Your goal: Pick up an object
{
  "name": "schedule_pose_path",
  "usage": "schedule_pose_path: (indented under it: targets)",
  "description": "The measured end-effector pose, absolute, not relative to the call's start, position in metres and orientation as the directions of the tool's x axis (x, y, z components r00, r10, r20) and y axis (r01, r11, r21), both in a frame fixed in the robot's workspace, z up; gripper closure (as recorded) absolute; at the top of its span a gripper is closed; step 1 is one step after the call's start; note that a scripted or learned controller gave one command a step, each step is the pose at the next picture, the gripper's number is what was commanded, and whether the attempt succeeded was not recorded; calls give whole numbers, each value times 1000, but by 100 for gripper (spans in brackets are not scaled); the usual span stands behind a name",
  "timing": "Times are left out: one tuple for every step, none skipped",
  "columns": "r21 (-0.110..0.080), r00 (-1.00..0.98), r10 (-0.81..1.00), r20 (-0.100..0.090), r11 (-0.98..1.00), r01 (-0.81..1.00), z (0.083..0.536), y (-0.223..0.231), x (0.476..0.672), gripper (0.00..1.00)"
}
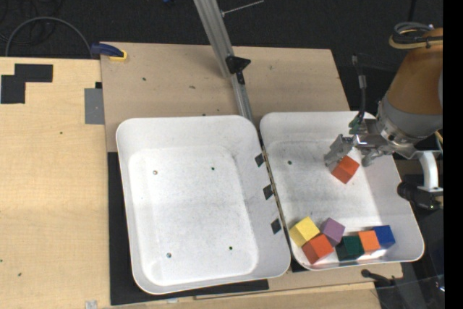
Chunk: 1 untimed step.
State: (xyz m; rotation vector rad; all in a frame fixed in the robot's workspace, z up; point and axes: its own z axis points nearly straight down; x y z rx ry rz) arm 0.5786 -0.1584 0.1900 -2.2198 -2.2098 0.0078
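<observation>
An orange-red block (346, 170) sits tilted in the upper middle of the right bin (304, 128), pinched at its top between the two grey fingers of my gripper (349, 158). The gripper reaches in from the right and is shut on this block. In the bin's front corner lie several more blocks: yellow (304, 229), purple (333, 229), red (317, 248), green (349, 247), orange (370, 239) and blue (384, 236).
The left bin (188, 199) stands beside the right one, with black clips (266, 191) along the shared rim. A slanted aluminium rail (217, 32) rises behind the bins. Wooden bench surface (181, 83) lies beyond.
</observation>
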Motion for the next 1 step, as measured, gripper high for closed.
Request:
schedule_pose_path:
  targets:
    - [-4,11,1000,1,-11,1000,202,-161,581,100]
